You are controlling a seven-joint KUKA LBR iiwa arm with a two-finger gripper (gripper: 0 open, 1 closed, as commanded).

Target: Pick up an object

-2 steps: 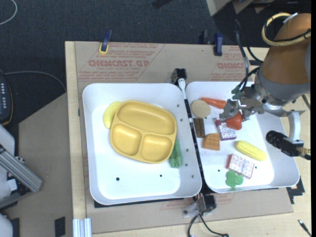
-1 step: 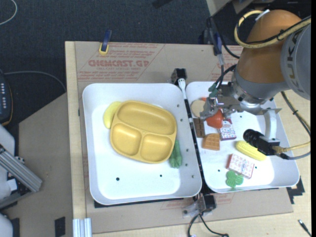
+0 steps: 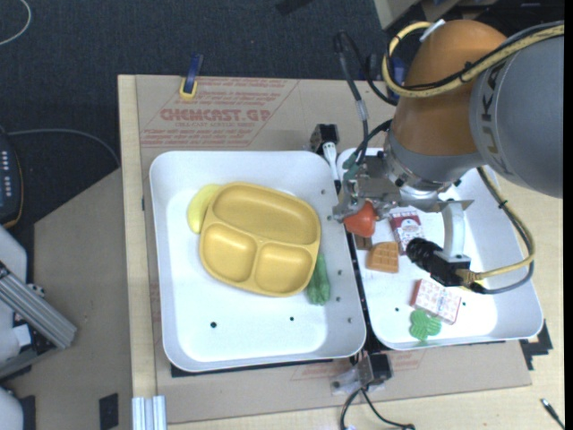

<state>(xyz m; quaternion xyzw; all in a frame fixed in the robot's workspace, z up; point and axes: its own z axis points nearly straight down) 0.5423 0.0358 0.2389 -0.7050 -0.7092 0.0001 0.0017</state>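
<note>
My gripper [image 3: 360, 201] hangs low over the left side of the right bin [image 3: 515, 316], just past the rim between the two bins. Directly under it is a small red toy [image 3: 362, 220], touching or nearly touching it; whether it is gripped cannot be made out. Beside the red toy lie an orange waffle-like piece [image 3: 383, 258] and a small red and white box [image 3: 406, 226]. A pink and white card box [image 3: 437, 300] and a green toy [image 3: 425, 326] rest nearer the front. The arm's bulk hides the back of the right bin.
The left bin [image 3: 175, 276] holds a yellow divided plate [image 3: 260, 240], a yellow piece [image 3: 198, 207] poking out from under it, and a green item [image 3: 318, 285] against its right wall. A black cable connector [image 3: 431, 257] hangs over the right bin. A blue and yellow clamp [image 3: 190, 80] sits at the back.
</note>
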